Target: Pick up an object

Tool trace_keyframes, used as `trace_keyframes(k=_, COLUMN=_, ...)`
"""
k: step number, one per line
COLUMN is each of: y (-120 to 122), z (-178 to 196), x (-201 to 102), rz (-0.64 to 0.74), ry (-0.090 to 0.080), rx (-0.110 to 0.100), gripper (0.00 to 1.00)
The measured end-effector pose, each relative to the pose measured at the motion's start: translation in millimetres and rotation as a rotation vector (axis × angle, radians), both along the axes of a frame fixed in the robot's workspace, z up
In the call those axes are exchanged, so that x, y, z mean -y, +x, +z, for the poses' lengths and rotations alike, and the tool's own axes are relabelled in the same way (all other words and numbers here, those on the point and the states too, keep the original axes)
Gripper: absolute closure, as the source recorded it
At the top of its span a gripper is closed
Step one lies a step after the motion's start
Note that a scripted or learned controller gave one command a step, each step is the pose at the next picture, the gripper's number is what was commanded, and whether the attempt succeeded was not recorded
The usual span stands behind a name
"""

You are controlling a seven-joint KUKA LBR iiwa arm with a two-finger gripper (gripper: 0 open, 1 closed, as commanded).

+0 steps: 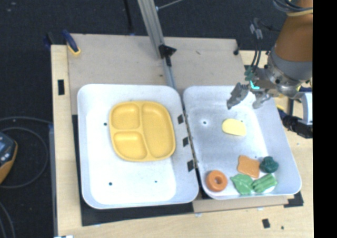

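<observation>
Bins sit side by side on the bench: the left bin (95,179) bears a yellow tray (142,130) with three compartments, lying a little above its middle, and the right bin (210,147) carries the small items. A pale yellow piece (234,127) lies alone near the middle of the right bin. Along that bin's near edge are an orange ring (216,180) at the left, green pieces (253,184) just beside it to the right, an orange slab (248,166) above those, and a dark green lump (269,165) touching the slab's right side. The arm (292,47) comes in from the right, its orange band above the grey wrist. The gripper (248,98) hangs over the far right part of the right bin, above the pale yellow piece and apart from it, its two fingers (236,96) spread wide with nothing between them.
</observation>
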State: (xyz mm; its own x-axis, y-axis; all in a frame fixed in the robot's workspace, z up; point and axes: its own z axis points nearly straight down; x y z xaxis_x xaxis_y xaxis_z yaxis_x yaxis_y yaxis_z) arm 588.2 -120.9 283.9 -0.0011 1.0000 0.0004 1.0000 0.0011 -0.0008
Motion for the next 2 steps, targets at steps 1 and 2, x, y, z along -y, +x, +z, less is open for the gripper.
trace_keyframes(k=1, y=0.5, z=1.1, x=0.0, rz=0.000, ry=0.000, rx=0.002, gripper=0.00)
trace_keyframes(k=2, y=3.1, z=-50.1, x=-7.8, rz=0.001, ry=-0.001, rx=-0.002, gripper=0.00)
